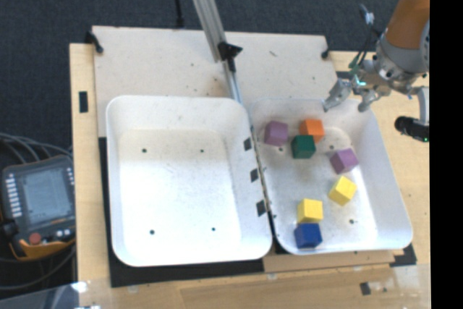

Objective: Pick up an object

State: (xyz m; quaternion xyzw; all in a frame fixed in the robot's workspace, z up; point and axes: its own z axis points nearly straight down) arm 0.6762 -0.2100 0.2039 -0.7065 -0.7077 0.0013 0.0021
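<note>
Gripper: the gripper (349, 94) is seen over the far edge of the right bin (391, 184), near its far right corner; its two fingers are spread apart with nothing between them, which is judged to suit an approach, not a carry.
Arm: the arm (409, 14) is cut off by the view's right side, so only the orange band and the wrist are made out.
Task's things: seven cubes are scattered on the floor of the right bin, none lifted.
Far cluster: a purple cube (275, 132), an orange cube (312, 129) and a green cube (303, 147) are packed close together by the far edge; whether they touch cannot be told.
Middle: a second purple cube (343, 159) and a yellow cube (343, 190) lie toward the right edge, apart from each other.
Near edge: another yellow cube (310, 210) sits just beside a blue cube (307, 235).
Left bin: the left bin (119, 177) is shown bare.
Likely target: this cannot be settled; the orange cube is nearest the gripper.
Hard to see: the height of the fingertips above the bin is not readable at this slant.
</note>
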